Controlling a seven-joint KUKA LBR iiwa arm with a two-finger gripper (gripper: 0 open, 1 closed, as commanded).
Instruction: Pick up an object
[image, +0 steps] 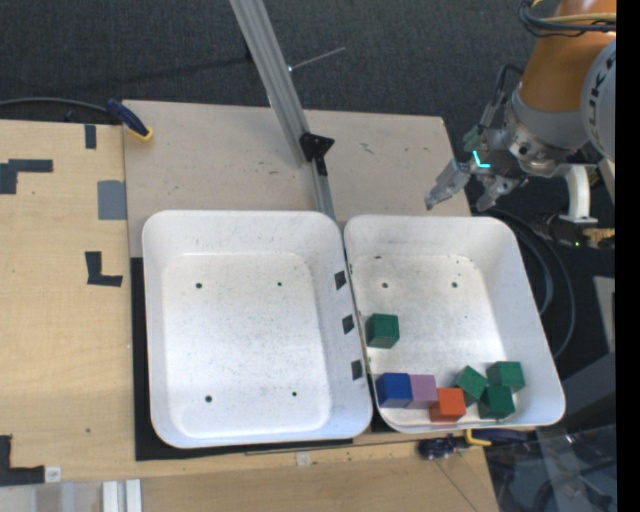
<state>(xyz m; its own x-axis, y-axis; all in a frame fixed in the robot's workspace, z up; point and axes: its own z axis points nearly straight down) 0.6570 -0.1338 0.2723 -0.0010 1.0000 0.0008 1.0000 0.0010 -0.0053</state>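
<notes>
In the right bin (430, 255), a dark green cube (383, 329) sits alone near the left wall. Along the front wall lie a blue cube (394, 389), a pale purple cube (423, 389), an orange cube (449, 403) and three more green cubes (495, 388) bunched at the front right corner. My gripper (468, 189) hangs above the bin's back right rim, well away from all the cubes. It is open, with nothing between its fingers.
The left bin (240, 330) stands beside the right one, their walls touching. A slanted metal bar (290, 100) runs down to the gap between the bins. Black cables (560, 290) lie off the bench at the right.
</notes>
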